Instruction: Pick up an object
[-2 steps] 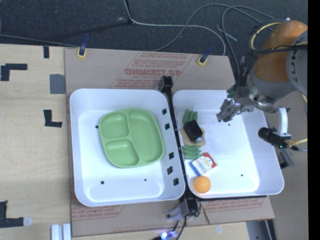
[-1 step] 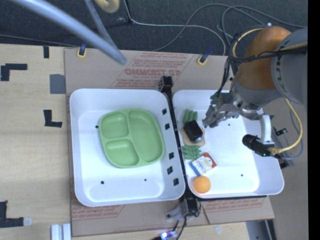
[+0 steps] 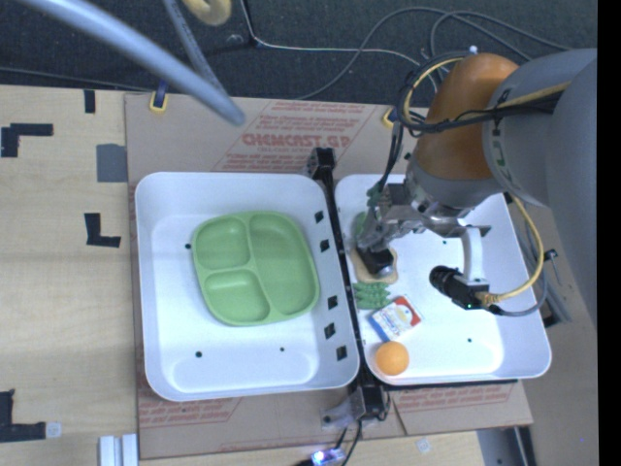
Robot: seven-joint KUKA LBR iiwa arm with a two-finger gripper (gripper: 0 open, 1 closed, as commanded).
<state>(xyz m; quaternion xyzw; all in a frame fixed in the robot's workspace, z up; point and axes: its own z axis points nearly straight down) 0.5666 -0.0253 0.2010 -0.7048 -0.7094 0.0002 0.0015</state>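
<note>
Cardboard-topped bench, two white bins side by side. Left bin holds a green divided plate. Right bin: orange ball near front edge, small red-and-white packet just behind it, something green, possibly leafy, beside that. Gripper low at the bin's left wall, over a tan item; finger spread and any hold cannot be told.
</note>
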